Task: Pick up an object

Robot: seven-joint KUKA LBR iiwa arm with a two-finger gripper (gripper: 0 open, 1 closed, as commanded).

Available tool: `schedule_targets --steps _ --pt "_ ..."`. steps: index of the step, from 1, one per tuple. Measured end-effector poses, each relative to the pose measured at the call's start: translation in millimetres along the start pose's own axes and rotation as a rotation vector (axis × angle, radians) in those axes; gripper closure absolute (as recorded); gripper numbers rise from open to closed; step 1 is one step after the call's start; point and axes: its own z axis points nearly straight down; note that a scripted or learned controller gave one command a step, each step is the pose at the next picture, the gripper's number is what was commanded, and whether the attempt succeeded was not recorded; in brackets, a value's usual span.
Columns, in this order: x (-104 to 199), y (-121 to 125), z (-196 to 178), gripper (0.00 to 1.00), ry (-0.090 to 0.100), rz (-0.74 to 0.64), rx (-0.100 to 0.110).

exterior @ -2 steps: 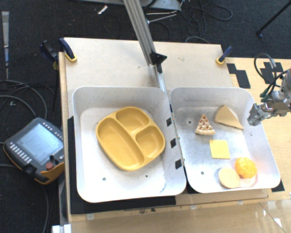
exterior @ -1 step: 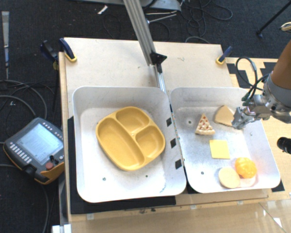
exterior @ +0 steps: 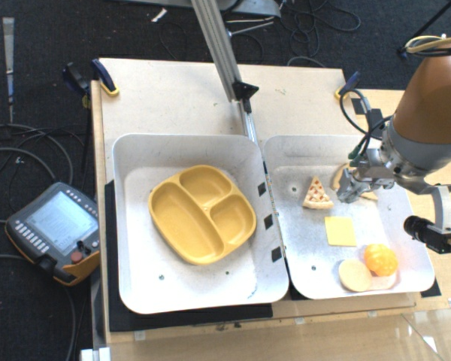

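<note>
The right bin (exterior: 301,156) holds a pizza slice toy (exterior: 316,194), a pale yellow square slice (exterior: 340,231), an orange ball-like fruit (exterior: 380,259) and a cream round piece (exterior: 354,276). My gripper (exterior: 351,189) hangs low in the bin's back right part, just right of the pizza slice. A tan object (exterior: 370,195) peeks out beside and under it, mostly hidden. The arm covers the fingertips.
The left bin (exterior: 128,156) holds a yellow divided plate (exterior: 202,213). A slanted metal rail (exterior: 222,43) crosses above the bins' shared edge. A teach pendant (exterior: 54,232) lies off the bench to the left. Blue-yellow clamps (exterior: 104,76) grip the bench corners.
</note>
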Motion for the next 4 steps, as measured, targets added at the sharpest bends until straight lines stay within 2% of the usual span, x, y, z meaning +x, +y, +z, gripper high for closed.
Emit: schedule_targets --steps 1,3,4 --pt "53.1 -5.2 8.3 1.0 0.0 -0.001 0.001" --pt "142.8 0.6 12.9 1.0 0.0 0.0 0.001" --pt "197.8 13.9 24.2 1.0 -0.001 0.0 0.0"
